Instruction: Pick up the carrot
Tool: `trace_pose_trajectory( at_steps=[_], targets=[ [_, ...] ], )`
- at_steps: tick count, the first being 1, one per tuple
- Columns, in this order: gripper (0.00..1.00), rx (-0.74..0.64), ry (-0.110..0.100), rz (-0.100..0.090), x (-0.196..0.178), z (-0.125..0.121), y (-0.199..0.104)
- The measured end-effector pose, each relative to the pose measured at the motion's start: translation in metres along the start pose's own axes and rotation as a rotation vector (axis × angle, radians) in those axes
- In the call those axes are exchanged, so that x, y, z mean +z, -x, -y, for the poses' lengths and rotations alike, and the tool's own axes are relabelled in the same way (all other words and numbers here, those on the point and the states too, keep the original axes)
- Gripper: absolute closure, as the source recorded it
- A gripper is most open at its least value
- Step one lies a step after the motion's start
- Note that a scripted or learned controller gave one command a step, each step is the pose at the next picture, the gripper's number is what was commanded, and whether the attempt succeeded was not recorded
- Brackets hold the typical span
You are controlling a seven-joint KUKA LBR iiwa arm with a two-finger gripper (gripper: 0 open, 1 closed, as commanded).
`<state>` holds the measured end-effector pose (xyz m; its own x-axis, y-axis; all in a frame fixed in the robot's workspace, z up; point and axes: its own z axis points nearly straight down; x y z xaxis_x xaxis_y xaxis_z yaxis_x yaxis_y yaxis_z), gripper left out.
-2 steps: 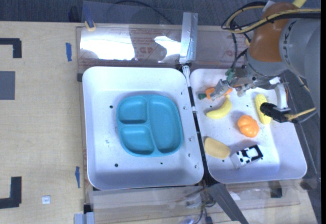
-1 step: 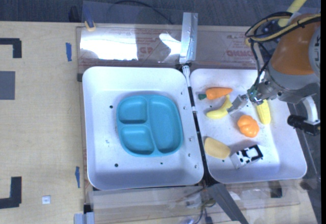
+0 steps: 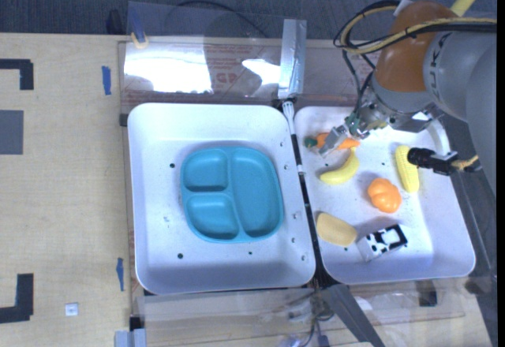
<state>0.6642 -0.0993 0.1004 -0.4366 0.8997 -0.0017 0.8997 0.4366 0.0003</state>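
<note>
The carrot (image 3: 325, 141) is a small orange piece with a green top. It lies in the far left part of the right bin (image 3: 450, 255). My gripper (image 3: 342, 136) reaches down from the right and sits right over the carrot's orange end, hiding part of it. The carrot appears to rest on the bin floor; whether the gripper holds it cannot be made out.
Close to the carrot lies a yellow banana (image 3: 339, 170). A second yellow fruit (image 3: 406, 166), an orange (image 3: 384, 194), a pale yellow lump (image 3: 337, 229) and a black-and-white toy (image 3: 384, 241) share the right bin. The left bin (image 3: 150, 243) holds a blue divided plate (image 3: 231, 192).
</note>
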Motion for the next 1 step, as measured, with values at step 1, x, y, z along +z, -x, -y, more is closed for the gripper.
trace_pose_trajectory(
  at_steps=[1],
  targets=[
    [1.0, -0.003, -0.007, -0.005, -0.0077, 0.0012, -0.0016]
  ],
)
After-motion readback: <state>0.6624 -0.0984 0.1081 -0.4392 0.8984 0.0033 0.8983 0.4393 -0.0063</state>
